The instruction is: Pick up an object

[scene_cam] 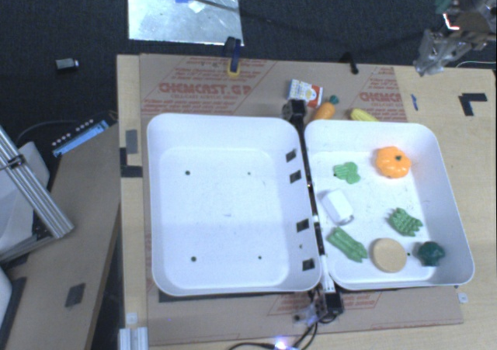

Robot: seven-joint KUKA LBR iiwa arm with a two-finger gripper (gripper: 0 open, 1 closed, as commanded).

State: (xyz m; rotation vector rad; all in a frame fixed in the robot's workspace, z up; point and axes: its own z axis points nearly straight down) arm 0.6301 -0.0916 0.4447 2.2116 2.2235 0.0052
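Fingers of the gripper (pixel 435 53) are too blurred and small to tell whether they stand wide or narrow; it hangs at 1 o'clock in the camera view, beyond the far corner of the right bin (pixel 450 193) and well apart from everything in it. The candidates all lie in that bin: an orange toy pumpkin (pixel 392 162) at its 1 o'clock, a white block (pixel 337 206) at 9, a tan disc (pixel 388 255) at 5 with a dark teal piece (pixel 430 252) just beside it. To do this well, I would go for the pumpkin (it sits alone, clear of the wall), centre above it, descend straight, and close only once the jaws straddle it.
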